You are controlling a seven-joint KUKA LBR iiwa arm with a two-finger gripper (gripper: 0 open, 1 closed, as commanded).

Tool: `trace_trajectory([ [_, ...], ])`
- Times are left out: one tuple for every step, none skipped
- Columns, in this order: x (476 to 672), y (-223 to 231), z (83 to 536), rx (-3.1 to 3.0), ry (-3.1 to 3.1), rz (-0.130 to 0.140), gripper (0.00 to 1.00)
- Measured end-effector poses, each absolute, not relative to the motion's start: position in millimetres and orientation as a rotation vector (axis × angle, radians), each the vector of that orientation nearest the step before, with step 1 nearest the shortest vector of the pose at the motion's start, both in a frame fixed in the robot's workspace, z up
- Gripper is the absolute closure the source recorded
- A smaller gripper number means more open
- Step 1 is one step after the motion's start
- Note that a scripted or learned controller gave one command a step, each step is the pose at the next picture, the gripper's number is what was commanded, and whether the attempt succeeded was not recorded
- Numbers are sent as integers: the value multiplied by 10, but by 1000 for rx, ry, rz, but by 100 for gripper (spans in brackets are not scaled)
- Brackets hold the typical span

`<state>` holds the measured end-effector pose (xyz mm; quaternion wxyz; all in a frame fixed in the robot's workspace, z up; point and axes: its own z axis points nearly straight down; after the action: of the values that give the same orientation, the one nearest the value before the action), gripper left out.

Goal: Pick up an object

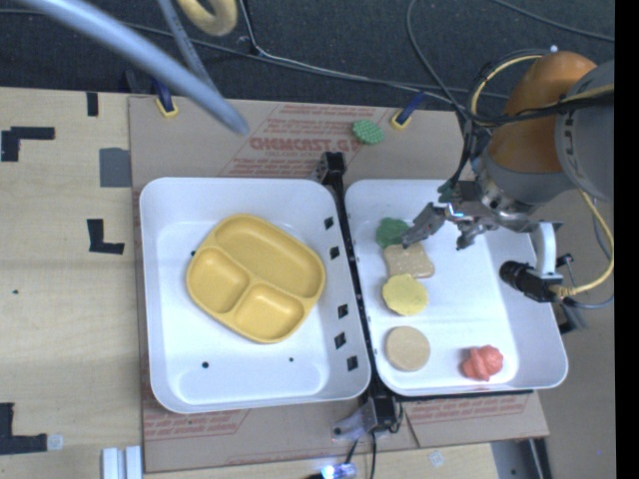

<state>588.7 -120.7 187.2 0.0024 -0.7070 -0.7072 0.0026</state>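
Grey gripper [446, 228] spread open, empty — above the right bin [529, 317], near a green piece [391, 232] — arm reaching from the right.

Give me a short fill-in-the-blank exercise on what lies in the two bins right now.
1. The yellow divided plate lies in the ____ bin.
2. The red toy sits near the right bin's ____ corner.
3. The gripper hovers with open fingers beside the ____ toy at the top of the row.
4. Outside both bins, on the cardboard, lies a small ____ piece.

Missing words: left; lower right; green; green
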Motion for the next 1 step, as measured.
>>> trace_trajectory([
  [5915,-1290,1363,-2218,-2219,8,0],
])
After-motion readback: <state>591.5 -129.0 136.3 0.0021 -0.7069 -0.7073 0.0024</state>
